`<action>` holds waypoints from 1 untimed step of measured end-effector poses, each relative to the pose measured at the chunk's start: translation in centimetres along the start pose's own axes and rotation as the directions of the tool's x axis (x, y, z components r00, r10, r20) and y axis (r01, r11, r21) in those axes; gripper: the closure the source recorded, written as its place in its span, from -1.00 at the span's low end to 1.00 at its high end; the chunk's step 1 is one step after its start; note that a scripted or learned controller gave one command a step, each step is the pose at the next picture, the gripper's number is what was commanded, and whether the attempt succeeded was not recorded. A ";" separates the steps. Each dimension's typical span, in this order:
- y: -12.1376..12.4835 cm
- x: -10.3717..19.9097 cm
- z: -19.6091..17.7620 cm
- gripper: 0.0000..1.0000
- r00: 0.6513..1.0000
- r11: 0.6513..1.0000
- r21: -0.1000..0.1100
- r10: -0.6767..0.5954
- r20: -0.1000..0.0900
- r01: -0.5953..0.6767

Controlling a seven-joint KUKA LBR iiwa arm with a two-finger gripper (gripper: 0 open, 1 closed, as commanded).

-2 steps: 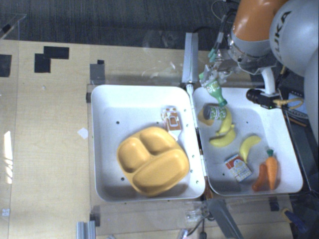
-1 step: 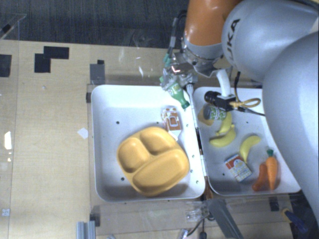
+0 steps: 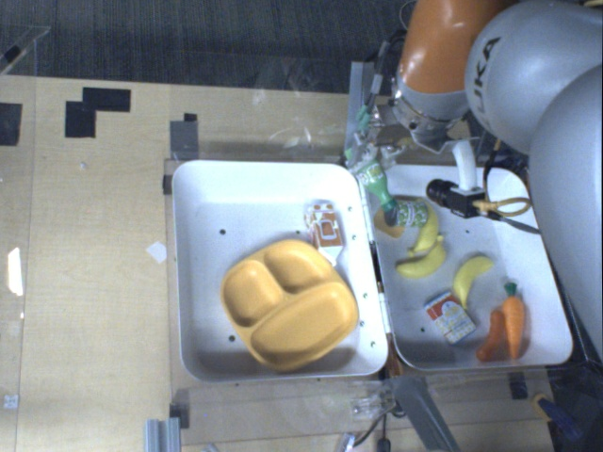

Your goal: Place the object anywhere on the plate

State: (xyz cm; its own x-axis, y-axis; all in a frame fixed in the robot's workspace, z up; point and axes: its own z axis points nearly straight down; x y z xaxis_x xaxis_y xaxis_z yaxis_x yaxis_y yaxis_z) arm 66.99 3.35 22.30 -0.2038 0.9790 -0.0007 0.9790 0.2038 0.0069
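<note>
Nearest, in the left bin (image 3: 188,281), lies the plate (image 3: 287,304): yellow, smooth plastic, three rounded compartments, bare and ready to receive. Just behind it a small carton (image 3: 325,224) leans by the bin's right wall. In the right bin (image 3: 556,347) sit an orange carrot (image 3: 507,326), a second carton (image 3: 450,316) and two curved bananas (image 3: 443,257), loose as if tipped in. Farther back, at the wall between the bins, the end effector (image 3: 372,153) hangs over a green bottle (image 3: 379,188), probably the object to move; it lies tilted, apart from the plate. I cannot tell the end effector's state.
</note>
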 end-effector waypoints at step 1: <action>-2.2 4.4 -2.3 1.00 0.996 0.996 0.000 -0.094 -0.001 0.094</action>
State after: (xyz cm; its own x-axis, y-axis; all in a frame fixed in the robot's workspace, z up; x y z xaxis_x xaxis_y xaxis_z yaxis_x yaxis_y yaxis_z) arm 63.95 7.18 24.57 -0.2951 0.9555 -0.0002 0.9554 0.2951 0.0064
